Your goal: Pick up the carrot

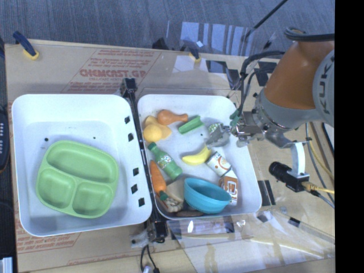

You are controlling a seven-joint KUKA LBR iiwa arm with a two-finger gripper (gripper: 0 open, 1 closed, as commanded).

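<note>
On the counter (68, 61), the left bin (25, 152) holds a green divided plate (77, 178). The arm's hand (219, 134) hangs over the right bin (242, 152), above the banana (195, 157); whether it is apart or together I cannot tell. The carrot (158, 177) lies by that bin's left wall, beside the green bottle (165, 161).

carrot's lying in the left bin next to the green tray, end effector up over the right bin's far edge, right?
Not quite. The camera view shows the carrot in the right bin, against its left wall beside the green bottle. The green tray sits in the left bin. The end effector is over the right bin.
</note>
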